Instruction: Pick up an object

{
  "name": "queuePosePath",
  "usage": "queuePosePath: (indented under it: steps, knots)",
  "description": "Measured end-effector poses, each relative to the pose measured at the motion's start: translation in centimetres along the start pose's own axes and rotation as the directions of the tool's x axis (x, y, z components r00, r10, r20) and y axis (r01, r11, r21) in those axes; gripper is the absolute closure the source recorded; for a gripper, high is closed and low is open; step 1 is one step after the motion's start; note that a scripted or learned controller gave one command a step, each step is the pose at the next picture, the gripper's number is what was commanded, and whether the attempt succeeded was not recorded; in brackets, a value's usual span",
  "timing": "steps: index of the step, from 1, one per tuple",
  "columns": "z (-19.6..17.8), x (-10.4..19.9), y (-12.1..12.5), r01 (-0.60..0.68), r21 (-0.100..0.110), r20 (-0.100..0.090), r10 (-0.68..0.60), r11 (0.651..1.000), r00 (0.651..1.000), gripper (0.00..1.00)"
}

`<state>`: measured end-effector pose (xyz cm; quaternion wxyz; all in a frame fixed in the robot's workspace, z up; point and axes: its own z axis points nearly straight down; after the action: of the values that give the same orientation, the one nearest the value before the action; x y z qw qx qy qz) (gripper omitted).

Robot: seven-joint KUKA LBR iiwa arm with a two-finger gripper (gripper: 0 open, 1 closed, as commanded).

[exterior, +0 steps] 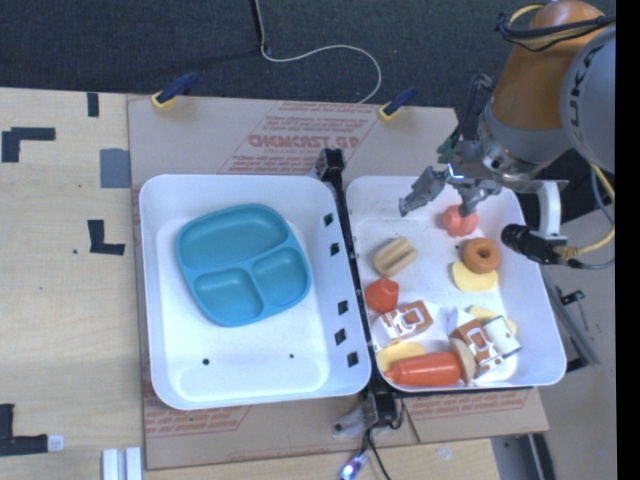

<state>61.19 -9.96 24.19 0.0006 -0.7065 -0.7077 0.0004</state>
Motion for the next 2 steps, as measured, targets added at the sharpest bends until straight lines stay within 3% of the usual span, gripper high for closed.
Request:
queuePosePath:
  steps: [1, 2]
  knots:
    - [-9.37, 4.88, 4.41, 0.006, -0.011, 0.0, -0.006, 1.0, 1.0, 0.0]
    - [-9.78, 4.63, 4.16, 0.001, -0.001, 0.001, -0.001, 1.0, 1.0, 1.0]
